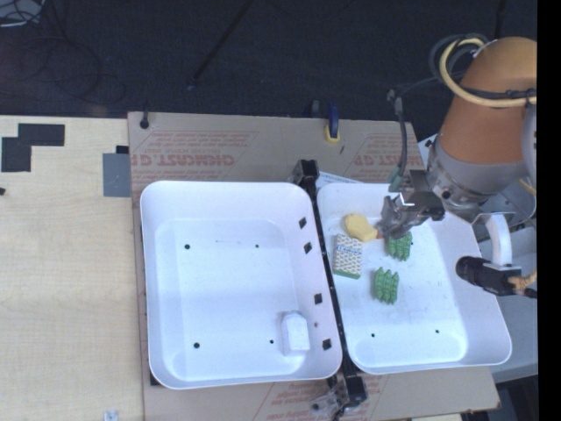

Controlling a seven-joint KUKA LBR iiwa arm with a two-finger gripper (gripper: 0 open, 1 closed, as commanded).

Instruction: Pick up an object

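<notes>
Two green toys [392, 266], one yellow lump [358, 227] and one checked block [348, 256] lie in the right bin [473, 345], one white block [294, 331] in the left bin [166, 323]; I cannot tell how the tool [396, 220] is set.

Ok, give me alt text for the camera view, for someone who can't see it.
The claw hangs low over the right bin, beside a yellow piece, with two green pieces and a checked block nearby. A white block lies in the left bin.

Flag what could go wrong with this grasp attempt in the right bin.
1. The tool sits between the yellow piece and a green block; closing may nudge both and grip neither.
2. The patterned block lies close beside the yellow piece, so it could get pushed against the bin wall.
</notes>
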